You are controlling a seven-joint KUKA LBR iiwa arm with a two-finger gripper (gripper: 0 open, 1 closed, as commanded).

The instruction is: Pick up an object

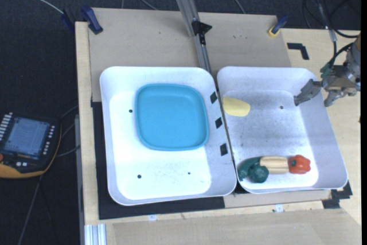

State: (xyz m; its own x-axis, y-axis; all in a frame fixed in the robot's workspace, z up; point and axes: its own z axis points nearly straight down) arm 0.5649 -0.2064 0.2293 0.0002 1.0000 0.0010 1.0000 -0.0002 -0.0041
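The pick has not yet begun in any visible sense: no object is lifted, and every candidate object lies on a bin floor, so the approach, descent, closure and lift all remain to be done. Nearest the camera, along the front edge of the right-hand shallow white plastic bin point(330, 140), three items lie in a row: a dark green rounded vegetable-shaped toy point(253, 171) at the left, a tan cylindrical bread-like piece point(274, 164) touching it in the middle, and a red tomato-like toy with a small green top point(299, 164) at the right end, touching the tan piece. This cluster is judged awkward for a two-finger pick because the items are packed against one another and against the front wall. Farther back in the same bin, near its left wall and well apart from the cluster, lies a pale yellow lemon-shaped toy point(235, 106); it stands alone and is judged the easier target. The left-hand shallow white plastic bin point(114, 140) holds a light blue square plastic plate with rounded corners point(171, 116), lying flat in the middle of the bin with nothing on it. At the far right edge of the right-hand bin, the two-finger gripper point(317, 97) hangs above the rim, fingers spread apart with nothing between them, well clear of all four toys.
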